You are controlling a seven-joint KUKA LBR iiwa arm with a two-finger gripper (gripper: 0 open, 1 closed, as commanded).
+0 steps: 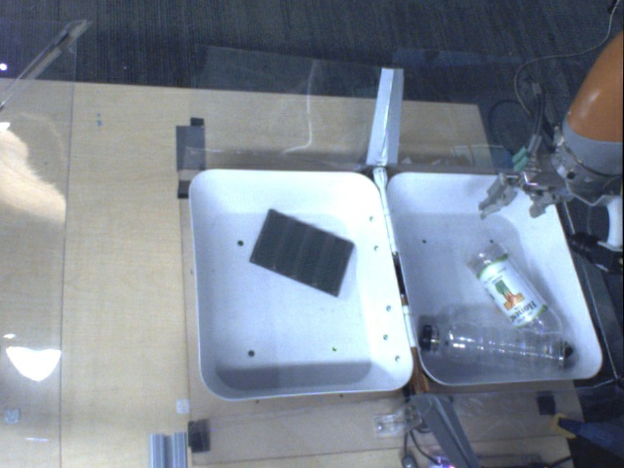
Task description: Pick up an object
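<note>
In the right bin [439, 224] a small clear bottle with a green and orange label [508, 286] lies tilted. Below it a larger clear plastic bottle with a black cap [492, 345] lies on its side along the near wall. A flat dark grey rectangular pad [301, 252] rests in the left bin [224, 291]. My gripper [512, 197] hangs over the far right corner of the right bin, above and apart from the labelled bottle. Its two fingers stand spread with nothing between them.
A clear plastic divider post [386, 115] rises behind the seam between the bins. Cables [522, 96] hang at the far right behind the arm. Bare wooden bench [97, 261] stretches to the left of the bins.
</note>
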